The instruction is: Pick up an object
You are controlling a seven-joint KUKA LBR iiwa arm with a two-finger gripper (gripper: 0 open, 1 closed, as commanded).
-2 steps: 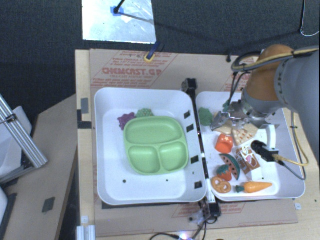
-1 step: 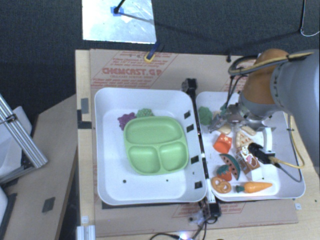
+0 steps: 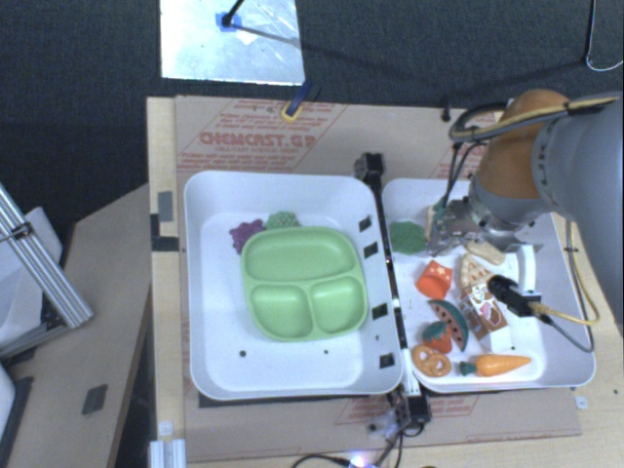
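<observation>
Brown cardboard (image 3: 263,135) covers the bench under two white bins. The left bin (image 3: 210,261) holds a green tray (image 3: 302,283); toy food (image 3: 458,320) fills the right bin (image 3: 565,354). The gripper (image 3: 444,230) hangs over that bin's upper left, its state unclear.

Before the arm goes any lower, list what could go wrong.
1. The gripper hangs by the green leafy piece near the right bin's inner wall; it could strike that wall.
2. The toy foods lie crowded: reaching for the orange piece could nudge the pizza slice or watermelon slice aside.
</observation>
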